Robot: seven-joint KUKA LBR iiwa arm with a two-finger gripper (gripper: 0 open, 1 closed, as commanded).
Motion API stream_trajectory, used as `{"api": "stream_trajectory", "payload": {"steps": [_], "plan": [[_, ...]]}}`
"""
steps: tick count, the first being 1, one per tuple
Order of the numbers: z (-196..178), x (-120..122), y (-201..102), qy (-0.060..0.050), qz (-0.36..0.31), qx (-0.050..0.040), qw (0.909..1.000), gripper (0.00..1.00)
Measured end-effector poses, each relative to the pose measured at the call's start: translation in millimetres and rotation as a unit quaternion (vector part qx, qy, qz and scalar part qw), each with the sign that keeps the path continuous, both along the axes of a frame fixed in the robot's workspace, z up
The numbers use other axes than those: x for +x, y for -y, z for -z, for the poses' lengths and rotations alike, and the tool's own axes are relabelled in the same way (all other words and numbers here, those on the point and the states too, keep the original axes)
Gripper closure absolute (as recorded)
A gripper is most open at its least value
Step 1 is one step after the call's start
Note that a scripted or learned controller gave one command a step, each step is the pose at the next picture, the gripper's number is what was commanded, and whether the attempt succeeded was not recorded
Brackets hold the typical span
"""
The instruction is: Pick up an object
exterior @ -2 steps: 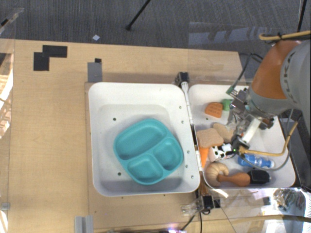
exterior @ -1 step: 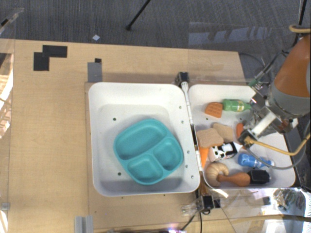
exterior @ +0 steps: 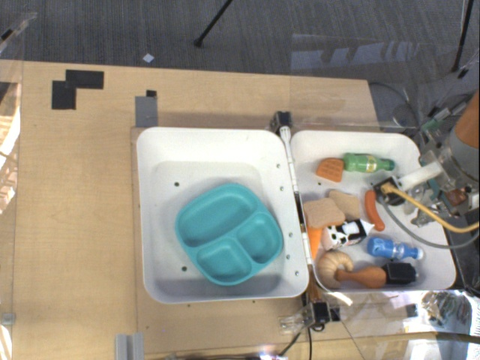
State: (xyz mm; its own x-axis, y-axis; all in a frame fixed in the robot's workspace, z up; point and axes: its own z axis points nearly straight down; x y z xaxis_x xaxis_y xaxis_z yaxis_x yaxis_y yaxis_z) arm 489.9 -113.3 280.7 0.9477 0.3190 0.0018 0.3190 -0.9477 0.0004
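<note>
– While nothing is lifted yet, which object is the candidate?
– The red sausage [exterior: 373,210], in the right bin [exterior: 337,137] beside the bread [exterior: 324,213] (the gripper [exterior: 441,193] hangs near, toward the right wall; open or closed, I cannot tell). Approach step, I judge: next, centre above and descend.

A teal divided plate [exterior: 227,235] lies in the left bin [exterior: 150,201]. The right bin [exterior: 405,142] holds a green bottle [exterior: 367,163], a blue bottle [exterior: 391,248], a toy cow [exterior: 349,233] and bread slices [exterior: 325,213], with the gripper [exterior: 448,196] over its right edge.
</note>
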Motion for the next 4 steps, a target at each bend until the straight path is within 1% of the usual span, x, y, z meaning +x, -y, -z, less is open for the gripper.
{"api": "stream_trajectory", "payload": {"steps": [1,2,3,4], "plan": [[-73.0,2.1,26.7,0.002,0.057,-0.0009,0.9984,1.0],[159.5,9.9,50.7,0.004,0.056,0.0013,0.9984,1.0],[49.0,0.3,31.1,0.004,0.042,0.0011,0.9991,1.0],[178.3,38.1,8.8,0.002,-0.043,0.0004,0.9991,1.0]]}}
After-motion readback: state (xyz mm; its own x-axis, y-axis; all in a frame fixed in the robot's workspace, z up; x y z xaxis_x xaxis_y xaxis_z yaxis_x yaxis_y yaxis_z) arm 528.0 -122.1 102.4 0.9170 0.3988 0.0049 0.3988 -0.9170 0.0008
